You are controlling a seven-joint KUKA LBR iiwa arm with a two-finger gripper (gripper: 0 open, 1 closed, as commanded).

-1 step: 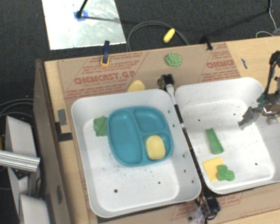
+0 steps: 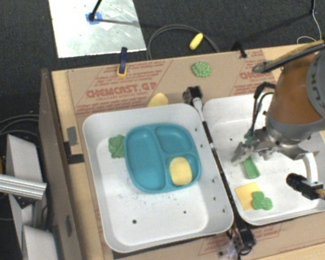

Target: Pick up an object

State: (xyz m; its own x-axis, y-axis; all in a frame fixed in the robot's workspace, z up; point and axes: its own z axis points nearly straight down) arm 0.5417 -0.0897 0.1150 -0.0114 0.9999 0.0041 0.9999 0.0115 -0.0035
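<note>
Nearest you in the right bin [image 2: 225, 123], a yellow square [image 2: 246, 192] touches a knobbly green piece [image 2: 262, 203], and just beyond them lies the green stick [image 2: 251, 169]. Your gripper [image 2: 245, 151] hangs right over that stick's far end, and whether it's spread or closed you can't tell. Over in the left bin [image 2: 163, 217], a blue plate [image 2: 148, 158] carries a yellow lump [image 2: 180, 170] in its near-right compartment.
</note>
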